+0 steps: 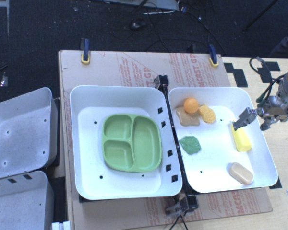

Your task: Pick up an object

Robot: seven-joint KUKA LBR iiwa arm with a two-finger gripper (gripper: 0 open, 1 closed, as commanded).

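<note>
Two-finger gripper (254, 119), fingers spread and holding nothing, over the right shallow white plastic bin (221, 96).

Just below it: smooth yellow block-shaped object (242, 140), apart from the fingers. Further below: tan oval soap-like piece (241, 173). Across the bin from the gripper: bumpy yellow corn-shaped toy (207, 113), round orange ball (191, 105) resting on a flat beige slab (188, 118), crinkled green leaf-shaped piece (190, 144). Farthest: light green three-compartment plastic tray (132, 143) in the left white bin (86, 104). The arm is cut off at the frame edge.
</note>
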